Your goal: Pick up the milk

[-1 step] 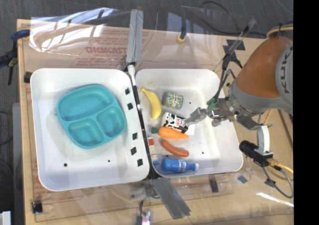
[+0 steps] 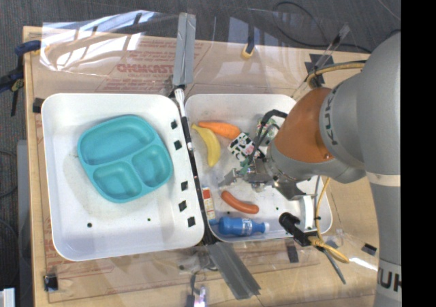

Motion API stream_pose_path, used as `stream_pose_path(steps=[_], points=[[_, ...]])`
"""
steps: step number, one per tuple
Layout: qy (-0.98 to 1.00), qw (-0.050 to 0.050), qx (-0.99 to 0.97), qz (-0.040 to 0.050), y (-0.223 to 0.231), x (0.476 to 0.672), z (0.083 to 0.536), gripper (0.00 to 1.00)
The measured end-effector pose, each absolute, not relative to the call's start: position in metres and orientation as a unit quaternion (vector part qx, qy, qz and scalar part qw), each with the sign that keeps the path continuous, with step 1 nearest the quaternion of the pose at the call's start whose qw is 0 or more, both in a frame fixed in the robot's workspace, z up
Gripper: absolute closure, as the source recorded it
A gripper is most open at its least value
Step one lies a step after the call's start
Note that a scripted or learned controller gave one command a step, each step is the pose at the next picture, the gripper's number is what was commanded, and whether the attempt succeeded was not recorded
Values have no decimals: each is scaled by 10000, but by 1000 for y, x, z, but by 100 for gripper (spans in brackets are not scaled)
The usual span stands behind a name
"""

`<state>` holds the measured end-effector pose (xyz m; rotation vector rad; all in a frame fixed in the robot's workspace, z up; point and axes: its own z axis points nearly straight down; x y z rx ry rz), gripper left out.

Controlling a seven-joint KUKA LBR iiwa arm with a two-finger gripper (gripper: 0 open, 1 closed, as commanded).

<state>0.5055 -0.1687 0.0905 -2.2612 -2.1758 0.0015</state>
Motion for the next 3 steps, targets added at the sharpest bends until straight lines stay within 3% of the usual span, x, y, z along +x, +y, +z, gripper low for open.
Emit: stream_pose_path(steps=[1, 2, 3], points=[[-7165, -165, -6974, 8, -133, 481, 97, 0], [-7209, -72, -6930, 2, -128, 481, 104, 100], [-6914, 16, -7225, 6, -88, 509, 190, 100]])
